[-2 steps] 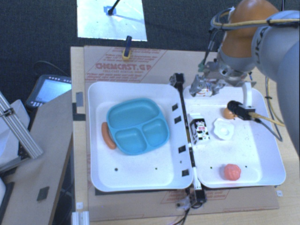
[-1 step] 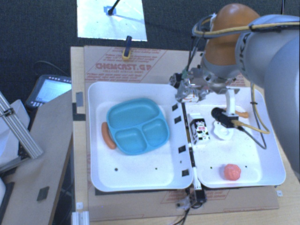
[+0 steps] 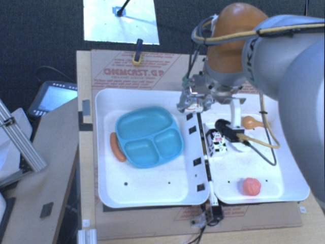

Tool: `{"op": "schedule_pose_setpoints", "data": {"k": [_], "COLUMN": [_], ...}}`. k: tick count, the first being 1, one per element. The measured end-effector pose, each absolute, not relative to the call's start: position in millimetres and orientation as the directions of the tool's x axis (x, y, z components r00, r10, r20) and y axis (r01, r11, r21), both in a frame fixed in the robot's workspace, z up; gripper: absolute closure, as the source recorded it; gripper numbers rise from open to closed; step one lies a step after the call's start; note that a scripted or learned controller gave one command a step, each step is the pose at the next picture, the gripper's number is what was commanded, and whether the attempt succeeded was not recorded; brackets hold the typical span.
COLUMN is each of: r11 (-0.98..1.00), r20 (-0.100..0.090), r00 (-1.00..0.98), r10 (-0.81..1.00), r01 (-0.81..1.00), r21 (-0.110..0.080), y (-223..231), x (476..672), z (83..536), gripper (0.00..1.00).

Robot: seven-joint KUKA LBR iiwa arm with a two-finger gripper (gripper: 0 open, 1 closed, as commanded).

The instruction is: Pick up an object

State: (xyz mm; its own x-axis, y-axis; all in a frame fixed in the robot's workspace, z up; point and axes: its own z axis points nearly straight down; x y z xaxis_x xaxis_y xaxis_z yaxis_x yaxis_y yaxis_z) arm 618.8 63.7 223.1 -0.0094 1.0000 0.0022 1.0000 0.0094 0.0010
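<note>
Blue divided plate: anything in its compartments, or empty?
Empty. All three compartments of the blue plate show bare blue; the orange sausage lies beside it in the left bin.

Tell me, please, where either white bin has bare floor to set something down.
Left white bin: bare along the front edge, below the blue divided plate and orange sausage-shaped toy. Right white bin: bare between the pink ball and the divider. Crowded at its back, around the gripper and black-and-white object.
</note>
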Motion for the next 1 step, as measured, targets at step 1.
{"op": "schedule_pose_setpoints", "data": {"k": [1], "r11": [0.009], "r20": [0.001], "r00": [-0.009], "r10": [1.0], "r01": [1.0], "r21": [-0.002], "y": [109.4], "x": [598.4], "z": [215.3], "gripper": [1.0]}}
